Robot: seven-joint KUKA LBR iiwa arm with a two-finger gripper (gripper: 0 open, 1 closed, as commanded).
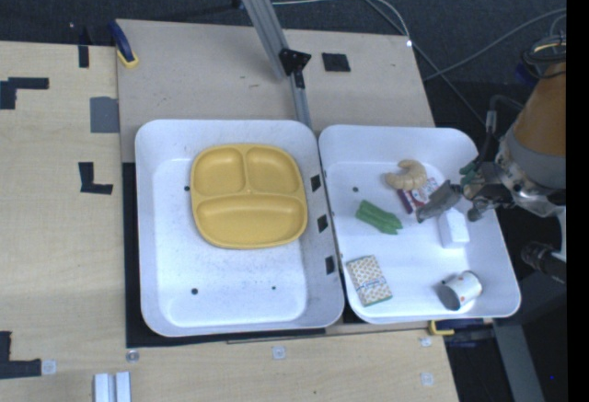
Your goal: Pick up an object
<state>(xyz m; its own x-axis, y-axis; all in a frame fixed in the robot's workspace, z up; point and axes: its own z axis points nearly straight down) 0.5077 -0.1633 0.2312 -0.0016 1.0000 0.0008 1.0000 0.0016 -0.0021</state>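
Bench (55, 235) of pale wood carries two shallow white bins side by side. The left bin (166, 235) holds a yellow divided plate (248, 195) lying flat near its upper middle. The right bin (414, 276) holds the smaller things: a white block (453, 230) near the right wall, a green pepper-like toy (379, 217) near the middle, a beige lumpy toy (408, 175) above it, a patterned packet (369, 280) toward the lower left, a small white cup (459, 290) tipped on its side at the lower right, and a dark red packet (412, 199) just under the beige toy. The arm (543, 138) reaches in over the right wall, and its claw (449, 198) hangs low between the red packet and the white block; whether it is released or clenched I cannot tell, and nothing is visibly caught in it. By my reading the approach is in hand, no pick made yet. Next it needs to settle squarely over one thing, likely the red packet or white block, close firmly, then lift.
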